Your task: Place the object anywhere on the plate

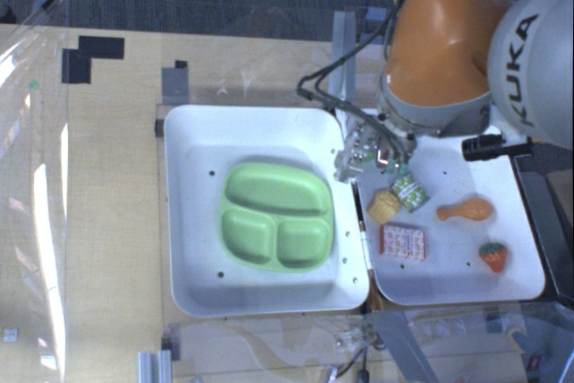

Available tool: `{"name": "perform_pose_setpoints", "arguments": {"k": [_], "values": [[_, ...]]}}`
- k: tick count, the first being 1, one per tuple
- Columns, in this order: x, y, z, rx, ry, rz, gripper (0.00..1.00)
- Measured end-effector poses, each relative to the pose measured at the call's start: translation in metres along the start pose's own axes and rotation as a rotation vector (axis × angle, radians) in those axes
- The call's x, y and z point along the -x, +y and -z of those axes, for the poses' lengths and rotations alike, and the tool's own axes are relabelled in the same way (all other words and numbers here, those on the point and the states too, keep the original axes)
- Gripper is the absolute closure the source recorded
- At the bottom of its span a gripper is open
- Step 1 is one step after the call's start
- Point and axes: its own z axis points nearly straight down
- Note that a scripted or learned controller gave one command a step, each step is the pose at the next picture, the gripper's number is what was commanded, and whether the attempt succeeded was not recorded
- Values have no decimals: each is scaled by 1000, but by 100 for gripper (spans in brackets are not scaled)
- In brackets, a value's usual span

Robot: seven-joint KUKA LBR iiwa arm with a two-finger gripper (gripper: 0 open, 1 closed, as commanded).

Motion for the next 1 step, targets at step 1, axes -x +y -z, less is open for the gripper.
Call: {"name": "perform_pose_setpoints", "arguments": {"k": [1], "values": [[-19,-95,3,-2,0,137,100]]}}
